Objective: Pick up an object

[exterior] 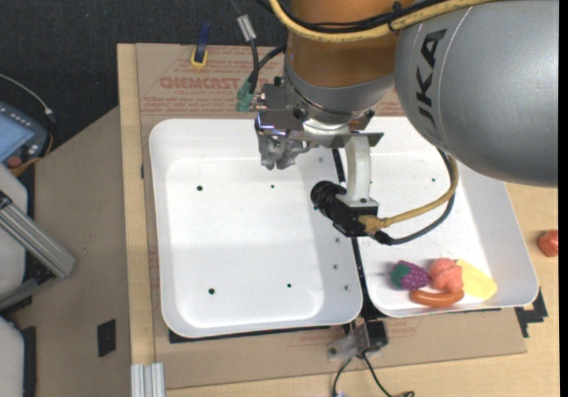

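Several toy foods lie in the near corner of the right bin (510, 209): a purple bunch of grapes (410, 275), a pink-orange piece (446, 273), a yellow piece (480, 283) and a red-orange sausage shape (435, 297). My gripper (278, 154) hangs over the far middle of the left bin (177, 235), well away from those toys, and I see nothing held under it. The big orange and grey arm hides the far part of the right bin.
A black cylinder with a yellow cable (342, 206) hangs from the wrist over the divide between the bins. An orange object (550, 242) lies on the bench outside the right bin. Cardboard (177, 75) lies under both bins.
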Tool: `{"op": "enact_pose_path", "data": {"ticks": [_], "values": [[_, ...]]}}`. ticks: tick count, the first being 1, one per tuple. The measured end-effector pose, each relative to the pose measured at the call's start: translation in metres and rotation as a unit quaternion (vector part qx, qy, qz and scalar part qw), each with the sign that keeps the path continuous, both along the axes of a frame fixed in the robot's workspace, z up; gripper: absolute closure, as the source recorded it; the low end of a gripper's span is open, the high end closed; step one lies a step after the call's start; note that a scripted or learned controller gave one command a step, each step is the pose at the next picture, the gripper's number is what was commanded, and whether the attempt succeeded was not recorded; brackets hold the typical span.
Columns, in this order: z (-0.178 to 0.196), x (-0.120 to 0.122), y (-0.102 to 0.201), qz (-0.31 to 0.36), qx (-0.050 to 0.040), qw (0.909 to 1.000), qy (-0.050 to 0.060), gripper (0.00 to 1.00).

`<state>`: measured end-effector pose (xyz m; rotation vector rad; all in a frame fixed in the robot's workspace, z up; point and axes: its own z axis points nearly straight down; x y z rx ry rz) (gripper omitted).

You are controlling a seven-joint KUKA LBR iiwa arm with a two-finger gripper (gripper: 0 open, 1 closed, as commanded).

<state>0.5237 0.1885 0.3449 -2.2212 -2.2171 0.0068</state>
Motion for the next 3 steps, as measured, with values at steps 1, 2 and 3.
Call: {"op": "enact_pose_path", "data": {"ticks": [1, 2, 3], "values": [[-0.063, -0.012, 0.038, 0.003, -0.0005, 1.0, 0.002, 1.0], [-0.097, 0.051, 0.035, 0.0, -0.0002, 1.0, -0.004, 1.0], [-0.032, 0.07, 0.036, 0.002, 0.0017, 1.0, -0.007, 1.0]]}}
